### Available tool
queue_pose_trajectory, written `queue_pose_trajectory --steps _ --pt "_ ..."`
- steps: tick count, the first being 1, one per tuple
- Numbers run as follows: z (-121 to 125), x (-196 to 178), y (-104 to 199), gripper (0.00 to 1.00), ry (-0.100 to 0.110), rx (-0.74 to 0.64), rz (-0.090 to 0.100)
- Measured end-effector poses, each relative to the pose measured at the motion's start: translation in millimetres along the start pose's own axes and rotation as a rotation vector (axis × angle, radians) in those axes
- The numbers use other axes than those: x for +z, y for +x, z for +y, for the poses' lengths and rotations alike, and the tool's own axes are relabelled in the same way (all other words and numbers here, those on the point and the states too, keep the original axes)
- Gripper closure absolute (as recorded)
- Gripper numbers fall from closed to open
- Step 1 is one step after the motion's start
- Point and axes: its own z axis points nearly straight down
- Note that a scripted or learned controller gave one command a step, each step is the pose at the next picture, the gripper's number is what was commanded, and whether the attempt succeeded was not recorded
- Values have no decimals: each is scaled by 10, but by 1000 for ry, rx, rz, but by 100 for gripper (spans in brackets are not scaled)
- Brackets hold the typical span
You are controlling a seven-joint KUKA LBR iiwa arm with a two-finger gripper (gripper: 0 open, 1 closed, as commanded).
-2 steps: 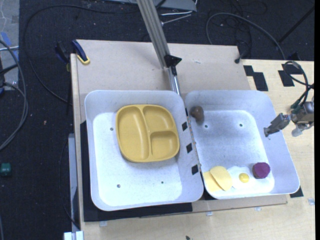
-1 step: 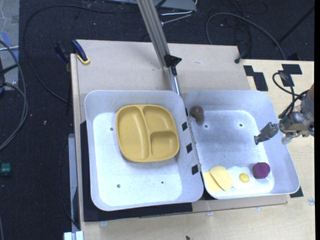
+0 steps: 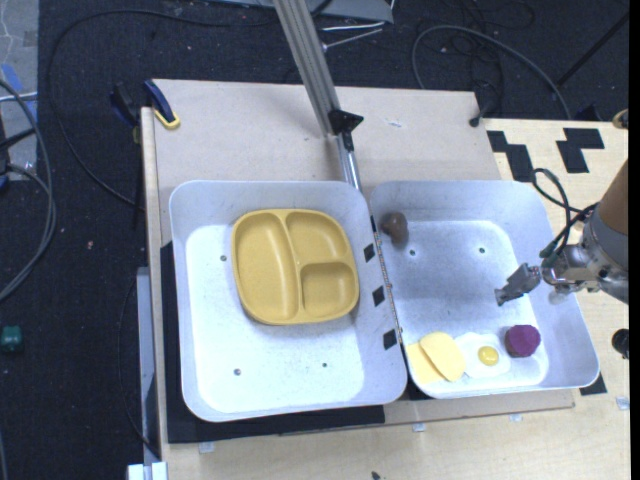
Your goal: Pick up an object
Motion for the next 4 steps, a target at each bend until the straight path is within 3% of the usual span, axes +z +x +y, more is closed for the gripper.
queue_pose_trajectory --steps 1,2,3,4 --pt "-7 643 4 0 1 0 1" --pt "7 504 -1 100 -6 -1 -2" --pt "17 10 -105 100 -9 0 -4" --pt "25 -103 -105 100 -7 -3 -3"
